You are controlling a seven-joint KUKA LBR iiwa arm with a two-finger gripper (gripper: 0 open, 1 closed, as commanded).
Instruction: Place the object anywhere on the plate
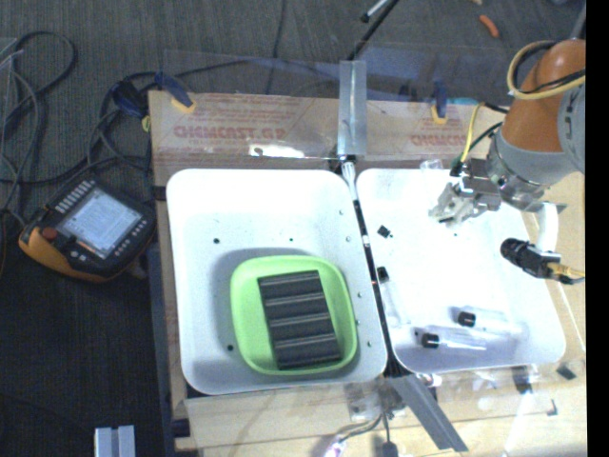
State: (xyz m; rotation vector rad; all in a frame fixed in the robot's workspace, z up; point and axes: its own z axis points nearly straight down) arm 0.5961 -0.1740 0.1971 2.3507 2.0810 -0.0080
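Observation:
A lime-green plate [245, 298] lies in the left bin [190, 217], toward its front. A dark grey ribbed block [300, 318] rests flat on the plate and covers most of its middle. My gripper [451, 208] hangs over the back part of the right bin [409, 188], well to the right of the plate, and nothing shows in it. The grey wrist with its orange band [557, 69] reaches in from the upper right.
Two clear tubes with black caps [447, 339] [483, 321] lie near the right bin's front. A small black piece [383, 230] sits near the divider. A black cylinder [521, 252] juts from the arm. A teach pendant [90, 227] lies on the floor at left.

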